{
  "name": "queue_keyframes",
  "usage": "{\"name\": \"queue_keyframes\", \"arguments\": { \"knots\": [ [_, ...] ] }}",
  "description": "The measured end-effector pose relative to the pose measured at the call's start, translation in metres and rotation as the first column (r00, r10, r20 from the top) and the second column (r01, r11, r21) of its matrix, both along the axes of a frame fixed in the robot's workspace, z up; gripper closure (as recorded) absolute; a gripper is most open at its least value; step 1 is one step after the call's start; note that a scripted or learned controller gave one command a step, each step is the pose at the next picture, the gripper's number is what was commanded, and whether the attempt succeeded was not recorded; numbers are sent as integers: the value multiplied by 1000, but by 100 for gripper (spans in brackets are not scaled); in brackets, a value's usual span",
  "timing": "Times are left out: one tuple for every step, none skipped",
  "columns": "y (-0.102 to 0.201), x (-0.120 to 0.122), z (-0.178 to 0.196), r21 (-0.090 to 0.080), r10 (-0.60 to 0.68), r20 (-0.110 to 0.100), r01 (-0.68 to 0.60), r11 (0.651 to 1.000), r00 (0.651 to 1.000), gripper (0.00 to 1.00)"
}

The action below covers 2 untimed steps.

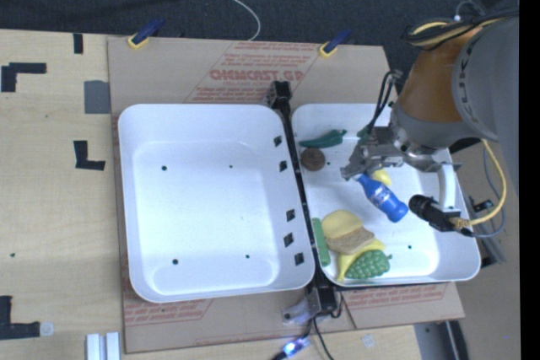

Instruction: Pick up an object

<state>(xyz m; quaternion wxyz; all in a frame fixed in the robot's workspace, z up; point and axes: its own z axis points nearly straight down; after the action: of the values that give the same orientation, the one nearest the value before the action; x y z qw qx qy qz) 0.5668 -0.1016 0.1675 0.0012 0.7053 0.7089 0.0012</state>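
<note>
My gripper (pixel 363 170) hangs over the right bin (pixel 447 270), near its middle, below the grey wrist with the orange band. A blue bottle (pixel 386 201) slants down to the right from the fingertips, and its upper end sits between them. The gripper is shut on that end. A small yellow piece (pixel 385 178) shows just beside the bottle's top. The rest of the fingers are hidden under the wrist.
The right bin also holds a green bean-like piece (pixel 325 139), a brown round thing (pixel 313 158), a yellow and tan food toy (pixel 346 232), green grapes (pixel 368 265) and a green stick (pixel 320 242) along the divider. The left bin (pixel 135 181) lies alongside.
</note>
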Motion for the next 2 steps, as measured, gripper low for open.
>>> {"name": "queue_keyframes", "arguments": {
  "knots": [
    [4,-87,-54,2,-8,-9,8,1000,1000,100],
    [33,-44,164,-2,1,15,-1,1000,1000,100]
  ]
}}
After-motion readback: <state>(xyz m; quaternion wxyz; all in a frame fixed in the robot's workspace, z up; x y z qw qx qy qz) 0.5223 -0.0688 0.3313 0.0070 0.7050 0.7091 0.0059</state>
